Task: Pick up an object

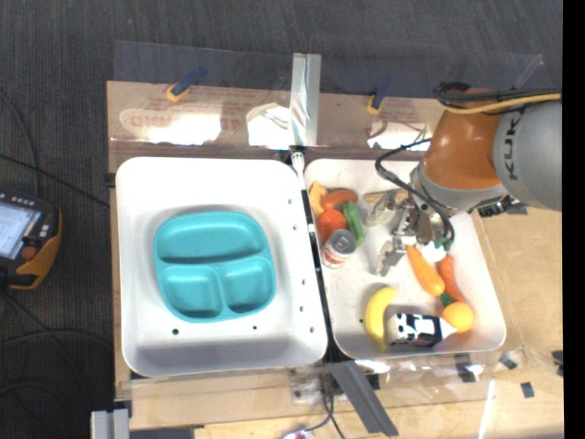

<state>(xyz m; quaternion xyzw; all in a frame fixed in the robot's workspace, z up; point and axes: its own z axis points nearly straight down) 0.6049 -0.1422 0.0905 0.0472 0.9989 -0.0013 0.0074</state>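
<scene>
Over the right bin (489, 286), the gripper (399, 236) is lowered beside a carrot (424, 270); its fingers are seen spread apart, nothing clasped between them.

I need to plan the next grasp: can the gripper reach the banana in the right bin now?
Probably yes. The banana lies uncovered at the near side, and the gripper hangs just above it in the picture with bare bin floor between.

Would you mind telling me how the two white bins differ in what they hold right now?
The left bin holds one teal divided tray; the right bin holds many small items, including a banana and a carrot. The gripper hangs over the right bin, not the left. Both are shallow, white and side by side.
</scene>
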